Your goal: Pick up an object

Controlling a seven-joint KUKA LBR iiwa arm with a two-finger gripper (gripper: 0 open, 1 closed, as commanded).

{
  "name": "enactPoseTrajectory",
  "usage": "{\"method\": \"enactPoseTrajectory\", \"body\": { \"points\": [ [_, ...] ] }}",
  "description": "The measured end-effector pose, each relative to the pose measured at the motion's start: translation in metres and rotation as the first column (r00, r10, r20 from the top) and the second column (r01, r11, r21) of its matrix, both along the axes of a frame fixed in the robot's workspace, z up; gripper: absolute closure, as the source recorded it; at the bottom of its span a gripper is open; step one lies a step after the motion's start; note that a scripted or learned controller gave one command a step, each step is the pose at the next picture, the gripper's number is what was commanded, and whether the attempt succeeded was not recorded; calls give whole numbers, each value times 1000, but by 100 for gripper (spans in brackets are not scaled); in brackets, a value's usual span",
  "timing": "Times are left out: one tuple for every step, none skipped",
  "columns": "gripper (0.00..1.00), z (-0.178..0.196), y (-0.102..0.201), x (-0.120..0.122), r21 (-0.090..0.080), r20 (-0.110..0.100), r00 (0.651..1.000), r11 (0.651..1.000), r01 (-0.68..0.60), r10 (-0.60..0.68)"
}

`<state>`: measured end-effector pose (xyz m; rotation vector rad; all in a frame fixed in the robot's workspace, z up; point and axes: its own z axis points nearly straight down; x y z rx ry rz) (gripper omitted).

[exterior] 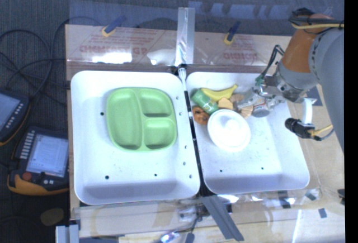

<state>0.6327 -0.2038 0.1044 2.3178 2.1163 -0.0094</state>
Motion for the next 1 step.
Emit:
{"method": "enactPoseTrajectory", "body": {
  "points": [
    [100, 82, 73, -33, 6, -1, 990, 990, 140, -140]
  ]
}}
